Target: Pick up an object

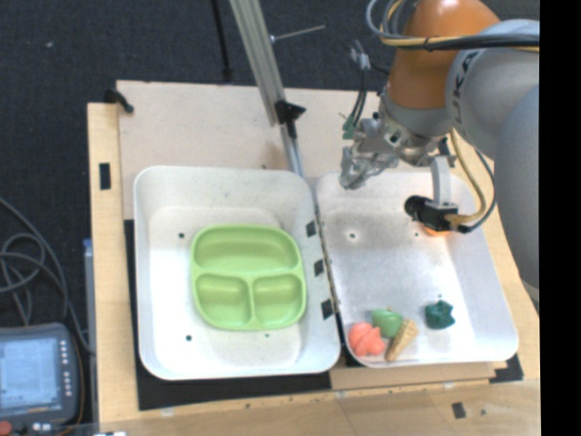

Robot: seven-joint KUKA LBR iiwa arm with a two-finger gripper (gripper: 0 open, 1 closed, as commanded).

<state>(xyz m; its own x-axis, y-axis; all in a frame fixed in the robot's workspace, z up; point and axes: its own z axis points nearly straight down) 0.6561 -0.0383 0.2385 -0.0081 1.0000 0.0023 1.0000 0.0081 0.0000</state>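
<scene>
My gripper (pixel 356 173) hangs over the far left corner of the right bin (pixel 472 280), with nothing seen in it. Along that bin's near edge lie a pink-orange toy (pixel 366 338), a light green toy (pixel 388 321) and a tan cone-shaped piece (pixel 403 340), bunched together. A dark green toy (pixel 440 314) sits a little to their right. Near the bin's far right side a small orange object (pixel 436 229) peeks out from under a black part (pixel 425 210) of the arm's cabling. All of these lie well away from the gripper.
The left bin (pixel 163 243) holds a light green divided plate (pixel 247 275). A slanted metal pole (pixel 263 62) rises behind the bins near their shared wall. The grey arm with its orange band (pixel 445 34) fills the upper right. A monitor (pixel 32 375) stands at lower left, off the bench.
</scene>
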